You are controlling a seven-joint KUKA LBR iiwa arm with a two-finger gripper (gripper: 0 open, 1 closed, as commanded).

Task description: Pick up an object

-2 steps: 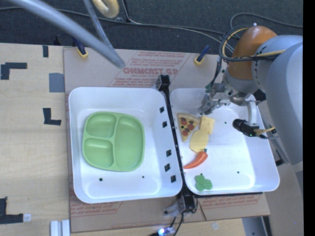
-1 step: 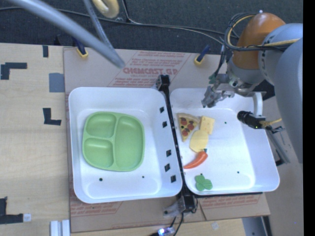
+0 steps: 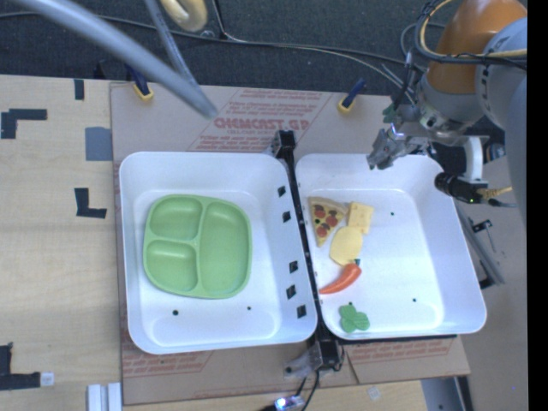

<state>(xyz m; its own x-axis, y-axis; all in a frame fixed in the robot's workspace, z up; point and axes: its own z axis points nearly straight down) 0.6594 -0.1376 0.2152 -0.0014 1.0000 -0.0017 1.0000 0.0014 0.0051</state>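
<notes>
So your arm is coming in from the right, and the gripper is hanging over the back rim of the right bin, near its far corner. Nothing is between the fingers that I can see, and honestly I can't tell if they're spread or pressed together, they're just a small dark blur from this angle.

All the stuff to grab sits on the left side of the right bin, close to the divider. There's a toy pizza slice, a pale yellow block just beside it, and a yellow round piece touching the slice's lower edge. Below that is a red-orange chili pepper, and near the front wall a little green leafy thing, sitting apart from the rest.

The left bin has a green divided plate lying flat in it, three compartments.
</notes>
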